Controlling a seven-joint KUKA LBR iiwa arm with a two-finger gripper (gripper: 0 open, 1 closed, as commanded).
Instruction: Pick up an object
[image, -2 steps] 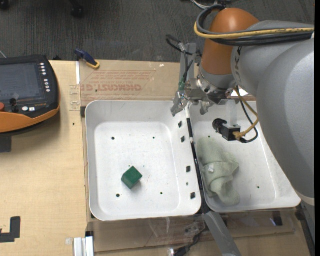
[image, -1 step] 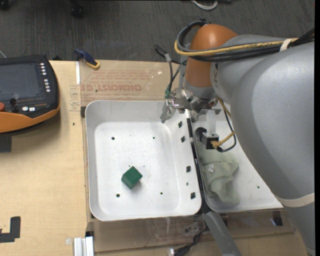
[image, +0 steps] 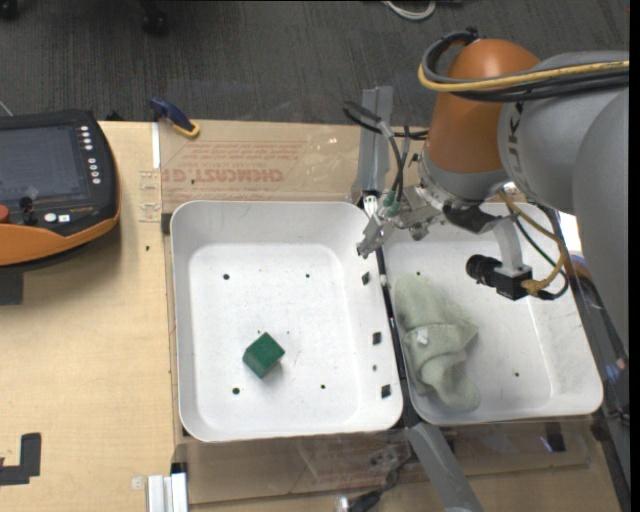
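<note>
A grey arm with an orange band above its wrist reaches in from the right and hangs over the top of the divide between two shallow white bins on a wooden tabletop. Its tool sits just above the top left corner of the right bin, beside the shared rims, and nothing is visible between its tips; whether it is spread or pressed together I cannot tell, since the wrist and cabling cover much of it. A pale greenish crumpled cloth lies in the left half of the right bin, below the tool and apart from it. A small green cube rests on the floor of the left bin, in its lower middle, well apart from the tool. Black and yellow cables loop over the arm, and a small black fitting hangs over the right bin. At the left edge of the tabletop lies an orange and grey teach pendant with a dark screen.
</note>
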